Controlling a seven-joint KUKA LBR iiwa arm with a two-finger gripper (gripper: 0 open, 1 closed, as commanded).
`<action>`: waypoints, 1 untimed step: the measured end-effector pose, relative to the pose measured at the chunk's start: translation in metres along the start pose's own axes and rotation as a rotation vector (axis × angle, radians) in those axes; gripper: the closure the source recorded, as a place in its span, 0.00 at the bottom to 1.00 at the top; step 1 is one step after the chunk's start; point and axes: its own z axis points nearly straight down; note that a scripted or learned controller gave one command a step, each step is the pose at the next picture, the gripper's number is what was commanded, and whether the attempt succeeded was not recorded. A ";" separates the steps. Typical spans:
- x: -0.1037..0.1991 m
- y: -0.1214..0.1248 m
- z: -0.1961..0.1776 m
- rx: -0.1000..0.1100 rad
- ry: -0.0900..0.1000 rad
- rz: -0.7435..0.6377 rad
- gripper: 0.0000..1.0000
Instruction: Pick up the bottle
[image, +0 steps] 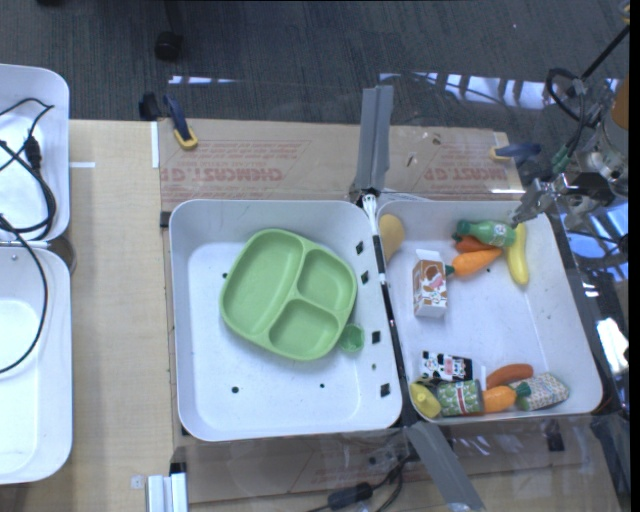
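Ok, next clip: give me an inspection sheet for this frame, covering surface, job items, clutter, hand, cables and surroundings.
Surface: wooden bench bearing a left bin and a right bin.
Job's things: green bottle lying at the right bin's back, beside an orange carrot and a banana.
Clutter: green divided plate in the left bin; small carton, black-and-white carton and a row of toy foods along the right bin's front.
Hand: hand at the right bin's back corner, close to the bottle; finger state unclear.
Cables: black cables on the white unit at left; wires along the arm.
Surroundings: dark carpet beyond the bench.
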 end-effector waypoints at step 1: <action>0.021 -0.055 0.164 -0.001 0.000 -0.013 0.00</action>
